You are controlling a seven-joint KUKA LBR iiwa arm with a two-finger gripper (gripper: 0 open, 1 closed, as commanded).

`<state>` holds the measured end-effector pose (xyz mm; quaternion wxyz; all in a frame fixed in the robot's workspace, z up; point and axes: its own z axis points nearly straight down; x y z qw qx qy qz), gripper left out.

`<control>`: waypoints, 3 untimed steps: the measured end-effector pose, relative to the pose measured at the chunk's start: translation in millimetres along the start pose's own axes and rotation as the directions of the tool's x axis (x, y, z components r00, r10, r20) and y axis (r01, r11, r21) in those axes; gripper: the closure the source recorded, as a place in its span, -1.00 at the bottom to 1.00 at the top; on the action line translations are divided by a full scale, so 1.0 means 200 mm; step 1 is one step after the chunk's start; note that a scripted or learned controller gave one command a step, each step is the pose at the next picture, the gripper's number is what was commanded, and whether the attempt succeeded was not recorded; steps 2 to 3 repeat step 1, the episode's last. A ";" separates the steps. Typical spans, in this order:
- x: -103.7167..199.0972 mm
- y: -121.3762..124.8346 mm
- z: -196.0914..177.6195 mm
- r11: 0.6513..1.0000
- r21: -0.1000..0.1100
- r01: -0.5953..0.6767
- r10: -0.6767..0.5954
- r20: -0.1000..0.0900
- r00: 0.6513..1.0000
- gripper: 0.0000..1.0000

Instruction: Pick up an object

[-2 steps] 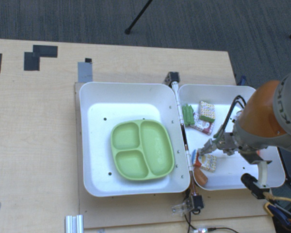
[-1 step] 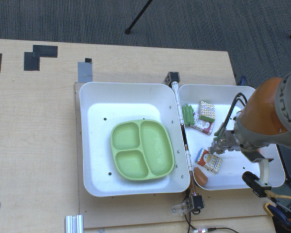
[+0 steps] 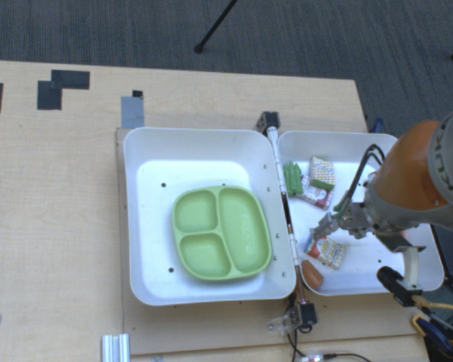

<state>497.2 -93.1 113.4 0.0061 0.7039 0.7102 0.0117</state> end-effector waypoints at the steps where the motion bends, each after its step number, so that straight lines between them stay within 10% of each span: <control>1: 0.00 0.01 -0.05 1.000 -0.003 0.004 -0.004 0.000 1.000 1.00; 3: 0.00 0.01 -0.05 1.000 -0.003 0.004 -0.004 0.000 1.000 1.00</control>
